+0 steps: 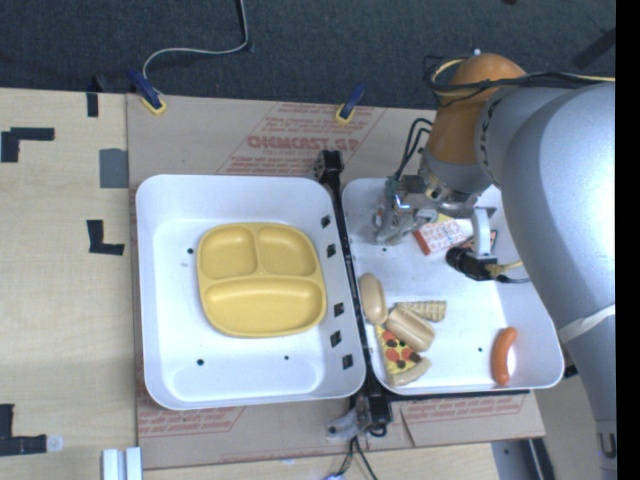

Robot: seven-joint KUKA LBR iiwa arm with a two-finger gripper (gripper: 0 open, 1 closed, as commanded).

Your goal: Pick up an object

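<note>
My gripper (393, 222) hangs low over the far left part of the right bin (455, 368). A red and white packet (441, 235) lies just to its right, close to it but not seen in its grasp. Nearer the front lie a beige oval roll (371, 297), a ridged tan wafer (426, 310), a hot dog in a bun (411, 329) and a pizza slice (400, 357). An orange-red sausage (503, 356) rests alone at the bin's front right.
The left bin (165, 268) holds a yellow divided plate (262, 278). A black divider (340, 268) runs between the bins. My grey arm (560, 188) covers the right bin's far right side. Cardboard lies under both bins.
</note>
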